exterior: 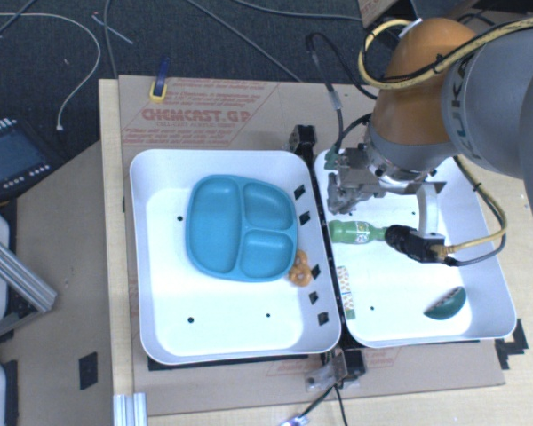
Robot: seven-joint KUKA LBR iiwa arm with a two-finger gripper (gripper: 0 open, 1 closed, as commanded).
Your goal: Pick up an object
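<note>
While the claw hangs just above the green bottle, at its 12 o'clock, whether it is apart or together cannot be told; reaching seems underway, descent next.

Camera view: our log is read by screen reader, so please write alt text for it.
The pincer hangs in the right bin just above a green bottle. A teal bowl lies nearer the front; the left bin holds a blue divided plate.

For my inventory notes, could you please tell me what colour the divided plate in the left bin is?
The plate is light blue, seen best in the camera view.
</note>
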